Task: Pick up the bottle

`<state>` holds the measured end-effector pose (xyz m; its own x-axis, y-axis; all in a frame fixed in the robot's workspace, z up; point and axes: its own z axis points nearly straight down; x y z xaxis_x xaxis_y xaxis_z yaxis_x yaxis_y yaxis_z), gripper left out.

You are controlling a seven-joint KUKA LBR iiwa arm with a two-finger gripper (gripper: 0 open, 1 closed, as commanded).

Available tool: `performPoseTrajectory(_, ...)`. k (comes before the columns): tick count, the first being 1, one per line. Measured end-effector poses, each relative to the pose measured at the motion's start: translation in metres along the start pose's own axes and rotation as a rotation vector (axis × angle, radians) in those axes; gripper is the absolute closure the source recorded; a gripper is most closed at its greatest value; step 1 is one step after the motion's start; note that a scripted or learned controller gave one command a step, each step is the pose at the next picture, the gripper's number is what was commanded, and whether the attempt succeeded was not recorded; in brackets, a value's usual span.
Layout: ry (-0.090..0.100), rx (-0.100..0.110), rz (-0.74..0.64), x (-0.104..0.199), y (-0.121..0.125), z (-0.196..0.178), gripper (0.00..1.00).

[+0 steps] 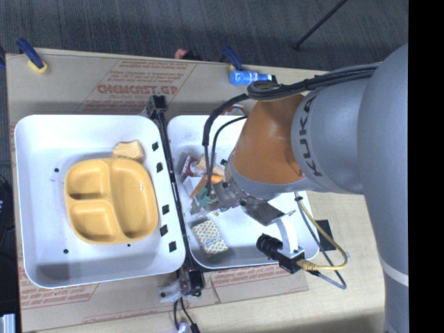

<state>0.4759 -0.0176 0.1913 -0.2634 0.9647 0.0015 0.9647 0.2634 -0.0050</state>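
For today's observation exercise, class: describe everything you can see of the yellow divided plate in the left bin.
The yellow divided plate is a rounded, matte, plastic-looking dish with three compartments: two smaller ones on one side and one larger beside them, split by raised ridges. It lies flat and upright on the floor of the left bin, roughly central, turned at a slight angle. A small tan chunk sits at its upper edge, seemingly touching the rim. Its compartments hold nothing visible. The arm is over the other bin.
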Motion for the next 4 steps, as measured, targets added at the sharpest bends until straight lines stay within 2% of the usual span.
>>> performPoseTrajectory(1, 0.0, -0.001, 0.132, 0.091, 0.025, 0.0, 1.0)
performPoseTrajectory(2, 0.0, 0.0, 0.032, 0.011, 0.003, 0.0, 1.0)
performPoseTrajectory(3, 0.0, -0.002, 0.327, 0.041, 0.011, 0.0, 1.0)
performPoseTrajectory(4, 0.002, 0.0, 0.743, -0.08, -0.022, 0.1, 1.0)
